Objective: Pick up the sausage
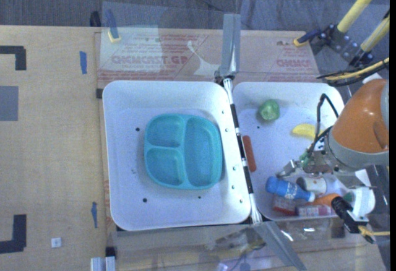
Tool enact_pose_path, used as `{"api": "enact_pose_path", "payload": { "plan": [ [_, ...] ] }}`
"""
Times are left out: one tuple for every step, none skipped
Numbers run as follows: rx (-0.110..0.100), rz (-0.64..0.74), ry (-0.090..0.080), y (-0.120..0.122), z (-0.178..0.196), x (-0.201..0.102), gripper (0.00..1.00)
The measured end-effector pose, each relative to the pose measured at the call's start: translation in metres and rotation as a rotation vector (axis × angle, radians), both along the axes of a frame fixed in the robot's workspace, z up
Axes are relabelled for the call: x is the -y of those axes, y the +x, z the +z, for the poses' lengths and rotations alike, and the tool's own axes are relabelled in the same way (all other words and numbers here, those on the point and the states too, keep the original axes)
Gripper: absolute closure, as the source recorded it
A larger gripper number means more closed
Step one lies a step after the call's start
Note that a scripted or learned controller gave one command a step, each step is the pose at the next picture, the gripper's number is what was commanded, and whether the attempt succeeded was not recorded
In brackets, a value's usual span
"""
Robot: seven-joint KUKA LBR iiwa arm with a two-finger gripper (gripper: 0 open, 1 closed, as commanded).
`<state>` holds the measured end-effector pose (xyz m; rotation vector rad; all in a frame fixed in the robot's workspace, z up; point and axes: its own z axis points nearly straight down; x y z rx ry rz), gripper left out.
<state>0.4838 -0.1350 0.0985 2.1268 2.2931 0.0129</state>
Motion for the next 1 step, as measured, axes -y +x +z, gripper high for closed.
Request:
{"api": "enact_pose_path", "payload": {
  "plan": [
    [-0.006,-0.074,0.001,0.0882,-0.0101,-0.0204,0.0]
  ]
}}
